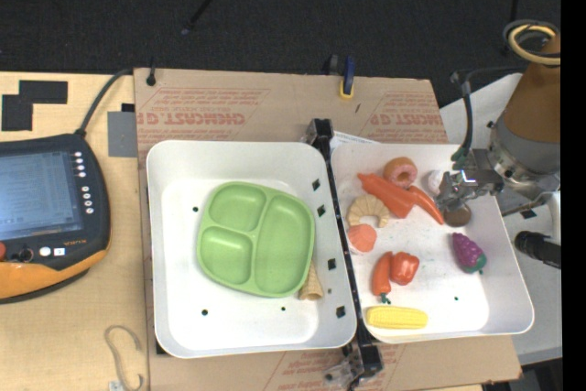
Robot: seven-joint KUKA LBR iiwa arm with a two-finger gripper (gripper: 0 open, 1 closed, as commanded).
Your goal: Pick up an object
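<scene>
At the right bin's (513, 311) upper right, your gripper (455, 190) sits low over the floor, just beside the carrot's (400, 195) tip and a small brown piece (457, 216); whether the fingers are open or closed you cannot tell. Within that bin lie a doughnut (400, 169), a red pepper (394, 270), purple grapes (468, 252), a corn cob (396, 318) and a pink slice (362, 238). Your left bin (174, 307) carries a green divided plate (256, 238).

Even bright overhead light, soft shadows, slight blur.
</scene>
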